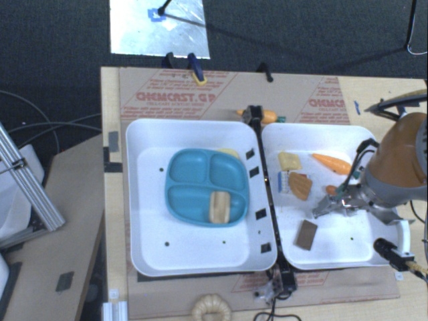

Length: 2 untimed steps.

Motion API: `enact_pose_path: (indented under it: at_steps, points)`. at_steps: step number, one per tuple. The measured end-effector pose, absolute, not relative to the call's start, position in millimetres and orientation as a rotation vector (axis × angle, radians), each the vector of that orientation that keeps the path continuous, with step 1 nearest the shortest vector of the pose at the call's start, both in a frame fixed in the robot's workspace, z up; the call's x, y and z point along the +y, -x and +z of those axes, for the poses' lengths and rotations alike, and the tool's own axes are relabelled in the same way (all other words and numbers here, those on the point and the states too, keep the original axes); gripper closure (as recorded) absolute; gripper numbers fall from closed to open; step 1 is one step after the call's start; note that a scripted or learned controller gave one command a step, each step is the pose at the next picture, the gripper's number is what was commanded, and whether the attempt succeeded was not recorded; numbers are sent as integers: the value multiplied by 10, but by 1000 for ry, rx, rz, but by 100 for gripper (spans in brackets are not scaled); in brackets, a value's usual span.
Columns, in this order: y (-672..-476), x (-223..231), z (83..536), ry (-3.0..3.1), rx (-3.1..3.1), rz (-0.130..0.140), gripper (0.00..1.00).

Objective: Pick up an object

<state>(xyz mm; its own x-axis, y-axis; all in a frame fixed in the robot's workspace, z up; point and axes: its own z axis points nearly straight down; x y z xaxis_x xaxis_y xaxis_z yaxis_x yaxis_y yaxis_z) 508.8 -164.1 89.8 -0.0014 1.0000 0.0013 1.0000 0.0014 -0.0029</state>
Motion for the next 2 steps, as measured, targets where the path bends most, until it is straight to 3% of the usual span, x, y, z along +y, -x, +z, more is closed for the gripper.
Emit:
enact_pose_path:
  at_steps: [1, 2]
  points:
    - [-5098, -1646, 1030, 2222, -2223, -2, 100]
    - [-5136, -1648, 1673, 2222, -2231, -6, 100]
